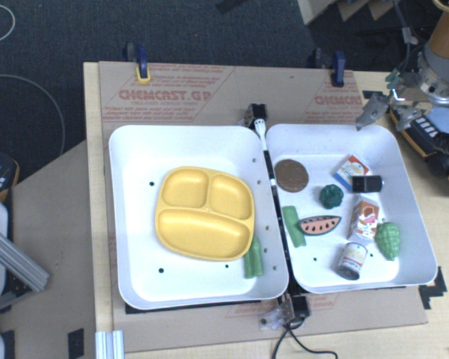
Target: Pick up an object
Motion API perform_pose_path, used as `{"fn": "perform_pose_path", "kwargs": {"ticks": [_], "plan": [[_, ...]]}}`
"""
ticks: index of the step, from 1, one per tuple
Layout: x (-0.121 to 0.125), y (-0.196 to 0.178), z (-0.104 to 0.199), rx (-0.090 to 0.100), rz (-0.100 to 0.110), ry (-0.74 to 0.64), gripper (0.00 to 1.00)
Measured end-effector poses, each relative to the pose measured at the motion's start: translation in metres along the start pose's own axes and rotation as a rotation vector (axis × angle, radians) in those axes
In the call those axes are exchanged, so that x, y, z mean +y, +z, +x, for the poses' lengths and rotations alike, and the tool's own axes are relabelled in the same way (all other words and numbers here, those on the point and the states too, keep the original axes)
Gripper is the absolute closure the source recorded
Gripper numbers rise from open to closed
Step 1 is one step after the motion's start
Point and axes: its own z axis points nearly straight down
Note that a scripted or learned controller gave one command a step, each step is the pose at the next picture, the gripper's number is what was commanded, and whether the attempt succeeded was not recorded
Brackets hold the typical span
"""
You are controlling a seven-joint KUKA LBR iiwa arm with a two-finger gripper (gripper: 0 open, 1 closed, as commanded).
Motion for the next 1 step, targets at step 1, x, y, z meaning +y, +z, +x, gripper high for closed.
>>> {"fn": "perform_pose_path", "kwargs": {"ticks": [1], "plan": [[-0.075,-0.1003,-0.0064,-0.003,-0.006,0.004,0.0]]}}
